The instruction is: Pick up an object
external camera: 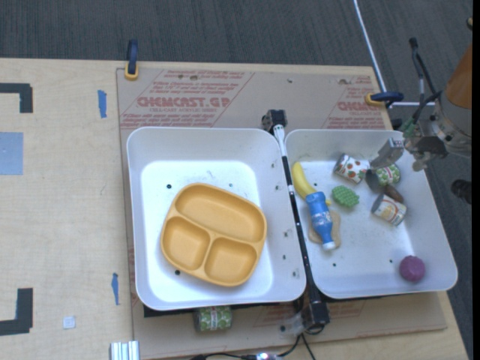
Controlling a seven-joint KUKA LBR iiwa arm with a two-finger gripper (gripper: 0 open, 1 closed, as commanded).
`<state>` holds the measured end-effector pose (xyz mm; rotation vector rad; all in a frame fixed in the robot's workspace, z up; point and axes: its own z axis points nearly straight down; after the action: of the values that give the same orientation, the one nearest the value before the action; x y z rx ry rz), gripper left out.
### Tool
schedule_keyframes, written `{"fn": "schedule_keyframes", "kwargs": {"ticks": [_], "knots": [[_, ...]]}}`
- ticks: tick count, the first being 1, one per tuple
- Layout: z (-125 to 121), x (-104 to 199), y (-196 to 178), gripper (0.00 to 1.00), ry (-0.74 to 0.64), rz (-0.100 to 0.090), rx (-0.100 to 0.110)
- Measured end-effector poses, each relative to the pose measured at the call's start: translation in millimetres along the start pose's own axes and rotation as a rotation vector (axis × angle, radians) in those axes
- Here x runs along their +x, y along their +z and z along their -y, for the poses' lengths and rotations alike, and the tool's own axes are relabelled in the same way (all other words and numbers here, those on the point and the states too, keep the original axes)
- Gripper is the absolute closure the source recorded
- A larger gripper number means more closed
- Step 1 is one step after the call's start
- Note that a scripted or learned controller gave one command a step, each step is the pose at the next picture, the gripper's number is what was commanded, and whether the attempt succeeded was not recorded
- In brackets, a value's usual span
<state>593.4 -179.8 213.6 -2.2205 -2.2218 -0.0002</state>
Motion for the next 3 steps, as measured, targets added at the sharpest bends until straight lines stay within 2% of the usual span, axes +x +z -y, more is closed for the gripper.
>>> {"fn": "schedule_keyframes", "kwargs": {"ticks": [1,2,3], "knots": [[-35,-15,102,0.00,-0.001,0.010,-0.020],[-33,5,106,0.00,-0.002,0.012,-0.028],[-34,12,107,0.00,-0.001,0.015,-0.031]]}}
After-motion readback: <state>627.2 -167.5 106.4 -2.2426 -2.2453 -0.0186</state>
